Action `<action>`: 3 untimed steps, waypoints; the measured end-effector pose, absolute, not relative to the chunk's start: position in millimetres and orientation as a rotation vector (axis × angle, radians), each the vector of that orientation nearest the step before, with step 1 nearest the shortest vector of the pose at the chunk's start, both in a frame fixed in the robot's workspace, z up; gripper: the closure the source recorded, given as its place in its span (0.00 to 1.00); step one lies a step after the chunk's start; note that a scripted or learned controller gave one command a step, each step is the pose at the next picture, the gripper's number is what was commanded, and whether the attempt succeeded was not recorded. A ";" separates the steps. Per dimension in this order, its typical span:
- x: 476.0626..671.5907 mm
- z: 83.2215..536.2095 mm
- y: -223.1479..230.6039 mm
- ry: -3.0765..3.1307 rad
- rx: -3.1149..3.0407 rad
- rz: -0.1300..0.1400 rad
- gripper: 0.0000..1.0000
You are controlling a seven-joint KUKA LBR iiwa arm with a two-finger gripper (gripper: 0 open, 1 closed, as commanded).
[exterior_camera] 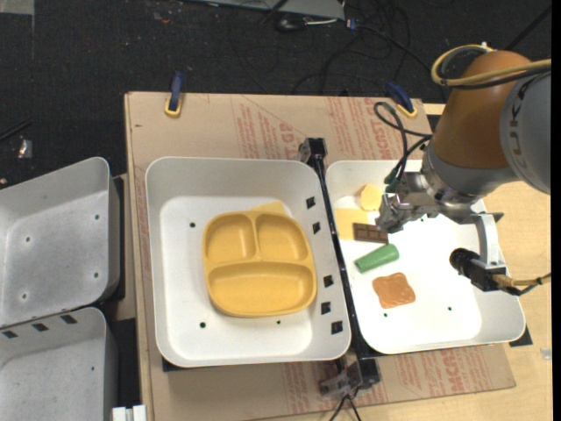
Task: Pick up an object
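Two shallow white bins sit side by side on the bench. The left bin (166, 261) holds one thing: a yellow divided plate (259, 264) with three compartments, lying flat near the middle of the bin floor. A black divider (333, 253) runs between the two bins.

The right bin (456, 323) holds four small items, all clustered in its left half. A dark brown bar (369, 232) lies near the divider. Just below it lies one green cylinder (377, 258), tilted slightly. Below that, apart from the cylinder, lies one orange-brown toast-shaped piece (394, 290). One pale yellow piece (370, 197) rests near the bin's upper left corner, above the brown bar.

The gripper (392, 215) hangs low over this cluster, between the yellow piece and the brown bar; whether it touches either cannot be told. The grey arm with its orange band (478, 121) rises up and to the right.
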State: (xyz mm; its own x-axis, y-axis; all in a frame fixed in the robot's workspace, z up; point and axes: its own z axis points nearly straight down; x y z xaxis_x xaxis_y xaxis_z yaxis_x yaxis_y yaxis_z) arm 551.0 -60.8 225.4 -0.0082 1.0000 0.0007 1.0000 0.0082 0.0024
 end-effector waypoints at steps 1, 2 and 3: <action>560.4 216.5 -7.5 2.229 2.214 0.000 1.00; 566.0 213.3 47.5 2.230 2.213 0.002 1.00; 586.5 233.8 94.9 2.229 2.212 0.006 1.00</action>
